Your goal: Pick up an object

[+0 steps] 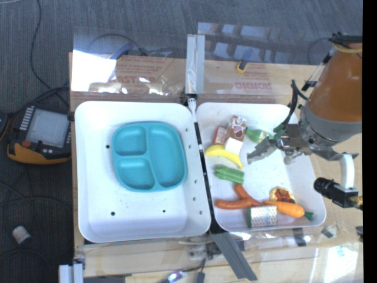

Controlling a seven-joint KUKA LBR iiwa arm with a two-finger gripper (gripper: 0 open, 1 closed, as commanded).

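Where arm reaches over right bin (306,175), gripper (258,152) hangs tilted left; fingers seemingly parted, holding nothing

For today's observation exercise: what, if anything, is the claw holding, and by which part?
Nothing. The claw hangs open above the right bin, near the banana, with no object between its fingers.

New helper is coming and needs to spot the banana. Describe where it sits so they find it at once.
Look in the right white bin, at its left wall beside the divider. The banana lies there, just above a green pod and left of a pale block. It is the only plain yellow curved piece among them.
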